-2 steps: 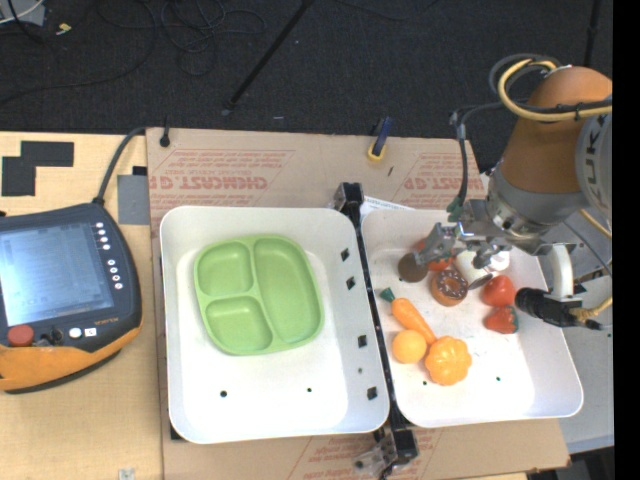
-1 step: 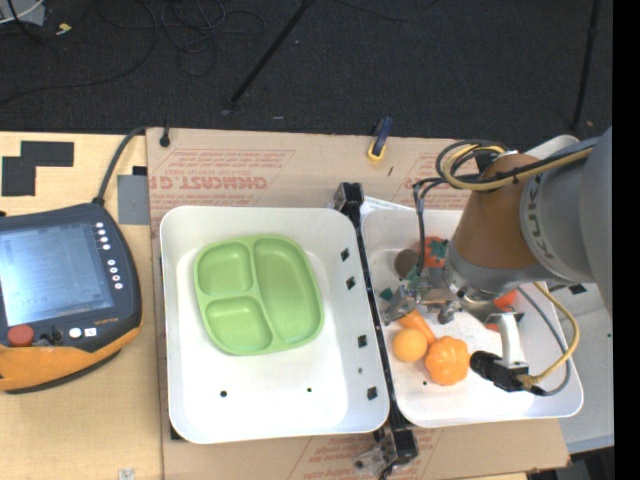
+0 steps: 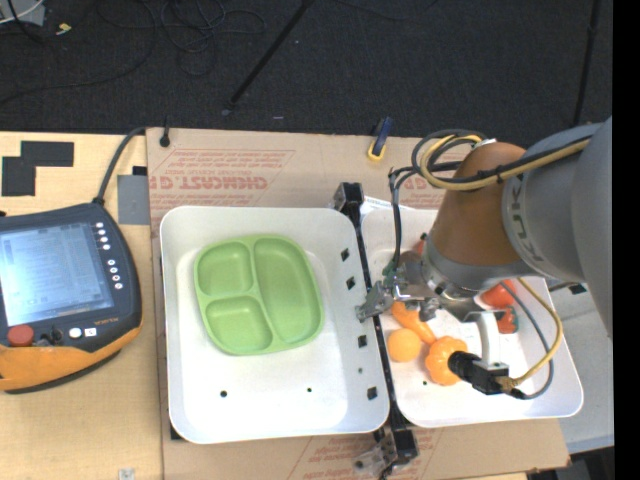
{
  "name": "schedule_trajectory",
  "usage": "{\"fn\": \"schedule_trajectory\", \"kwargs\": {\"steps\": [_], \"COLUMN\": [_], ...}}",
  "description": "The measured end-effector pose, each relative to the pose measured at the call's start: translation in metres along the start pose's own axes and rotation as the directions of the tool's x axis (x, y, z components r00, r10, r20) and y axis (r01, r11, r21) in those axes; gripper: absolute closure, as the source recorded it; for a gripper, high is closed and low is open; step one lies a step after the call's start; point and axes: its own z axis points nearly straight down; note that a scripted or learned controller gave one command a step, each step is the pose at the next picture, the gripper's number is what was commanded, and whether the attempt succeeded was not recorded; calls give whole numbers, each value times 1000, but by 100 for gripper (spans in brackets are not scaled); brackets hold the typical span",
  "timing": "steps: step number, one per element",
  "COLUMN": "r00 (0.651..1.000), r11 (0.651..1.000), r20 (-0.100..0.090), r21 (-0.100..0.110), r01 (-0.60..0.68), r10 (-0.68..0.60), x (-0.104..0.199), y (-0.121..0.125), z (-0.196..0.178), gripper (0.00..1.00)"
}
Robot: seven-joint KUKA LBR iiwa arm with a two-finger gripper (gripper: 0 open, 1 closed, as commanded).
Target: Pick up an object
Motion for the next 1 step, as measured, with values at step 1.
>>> {"fn": "schedule_trajectory", "kwargs": {"steps": [1], "r00": [1000], "r11": [1000], "r20": [-27], "r21": [7], "r01": [12], "r10": [-12], "x": [17], "y": [1], "z": [-10], "gripper": [100]}}
